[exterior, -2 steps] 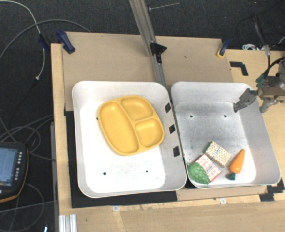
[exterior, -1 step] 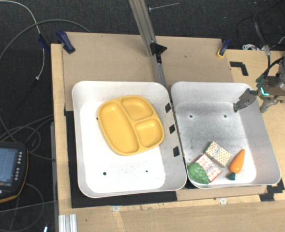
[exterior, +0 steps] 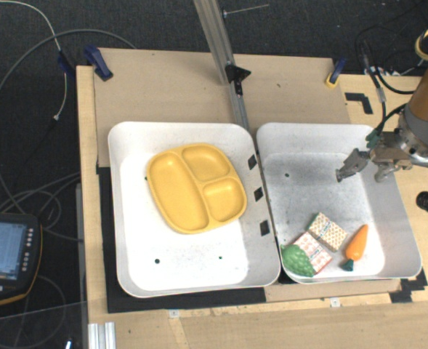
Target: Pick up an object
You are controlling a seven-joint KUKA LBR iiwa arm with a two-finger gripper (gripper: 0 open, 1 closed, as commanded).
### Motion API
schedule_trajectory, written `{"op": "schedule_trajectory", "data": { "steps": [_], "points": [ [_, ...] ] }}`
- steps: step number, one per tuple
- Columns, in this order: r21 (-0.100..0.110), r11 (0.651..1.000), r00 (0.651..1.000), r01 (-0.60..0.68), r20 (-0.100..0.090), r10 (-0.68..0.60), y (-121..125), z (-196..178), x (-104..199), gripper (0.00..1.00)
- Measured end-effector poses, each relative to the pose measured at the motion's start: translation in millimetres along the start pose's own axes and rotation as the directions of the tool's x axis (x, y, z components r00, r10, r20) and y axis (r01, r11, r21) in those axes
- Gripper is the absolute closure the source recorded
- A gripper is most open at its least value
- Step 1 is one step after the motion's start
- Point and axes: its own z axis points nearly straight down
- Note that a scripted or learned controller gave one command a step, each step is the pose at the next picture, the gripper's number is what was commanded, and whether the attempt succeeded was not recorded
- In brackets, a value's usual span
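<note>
My gripper [exterior: 366, 169] hangs over the right part of the right bin [exterior: 301, 151], its two fingers spread open with nothing between them. Well below it, at the bin's near edge, lie an orange toy carrot [exterior: 356, 243], a patterned small box [exterior: 327, 231], a second small box with red print [exterior: 311, 251] and a green leafy toy [exterior: 296, 259]. The gripper is apart from all of them.
The left bin [exterior: 126, 209] holds a yellow divided plate [exterior: 195, 187]. A metal pole [exterior: 217, 35] rises at the back between the bins. Blue and yellow clamps sit at the bench's far corners. A tablet lies on the floor at the left.
</note>
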Motion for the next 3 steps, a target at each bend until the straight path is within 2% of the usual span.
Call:
{"op": "schedule_trajectory", "data": {
  "steps": [2,3],
  "points": [
    [0.001,1.000,1.000,0.000,0.000,0.000,-6.4,89.2,11.9,0.00],
    [-0.007,1.000,1.000,0.001,0.001,-0.001,-4.3,75.0,11.6,1.00]
  ]
}}
